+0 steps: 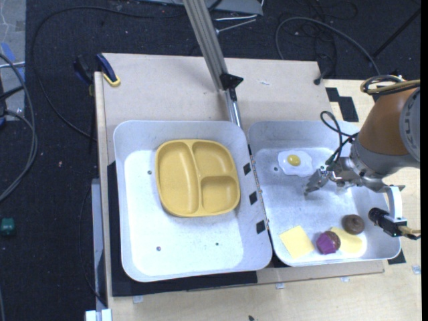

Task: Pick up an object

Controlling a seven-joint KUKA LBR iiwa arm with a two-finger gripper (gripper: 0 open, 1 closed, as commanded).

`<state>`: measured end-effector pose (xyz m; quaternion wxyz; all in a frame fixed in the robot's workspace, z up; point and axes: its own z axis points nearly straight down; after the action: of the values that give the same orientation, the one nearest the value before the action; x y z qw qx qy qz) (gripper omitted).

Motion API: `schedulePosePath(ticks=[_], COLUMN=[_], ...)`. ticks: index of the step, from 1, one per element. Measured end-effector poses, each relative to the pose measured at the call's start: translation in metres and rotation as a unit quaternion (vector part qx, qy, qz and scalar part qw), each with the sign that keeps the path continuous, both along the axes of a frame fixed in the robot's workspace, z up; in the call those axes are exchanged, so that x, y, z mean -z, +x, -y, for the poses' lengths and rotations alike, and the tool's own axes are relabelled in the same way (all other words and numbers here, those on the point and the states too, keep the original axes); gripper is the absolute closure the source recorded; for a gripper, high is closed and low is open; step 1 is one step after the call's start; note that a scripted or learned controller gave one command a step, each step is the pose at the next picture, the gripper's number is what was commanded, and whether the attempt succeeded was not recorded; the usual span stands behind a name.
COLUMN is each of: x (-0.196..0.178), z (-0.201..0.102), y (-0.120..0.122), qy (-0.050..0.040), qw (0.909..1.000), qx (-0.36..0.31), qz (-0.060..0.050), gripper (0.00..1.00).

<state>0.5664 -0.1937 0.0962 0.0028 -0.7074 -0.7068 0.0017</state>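
My gripper [315, 182] hangs over the right bin [267, 199], just below and right of a fried egg toy [294, 160]. Its fingers stand apart with nothing between them. Along the bin's front lie a yellow cheese slice [296, 241], a purple lump [328, 242] and a brown round piece [353, 224], the last two resting on a pale yellow piece [356, 245]. None of these touches the gripper.
The left bin [134, 233] holds a yellow divided plate [198, 177]. A slanted metal pole [207, 39] rises behind the bins. Cables run along the arm [391, 136] at the right.
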Motion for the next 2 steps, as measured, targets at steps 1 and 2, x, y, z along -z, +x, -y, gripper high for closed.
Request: schedulePosePath(ticks=[1, 2], x=[-0.015, -0.06], z=[0.001, 0.002], y=[0.002, 0.01], qy=[-0.0014, -0.002], qw=[1.0, 1.0], qx=[0.0, -0.002], qz=[0.004, 0.006], gripper=[1.0, 1.0])
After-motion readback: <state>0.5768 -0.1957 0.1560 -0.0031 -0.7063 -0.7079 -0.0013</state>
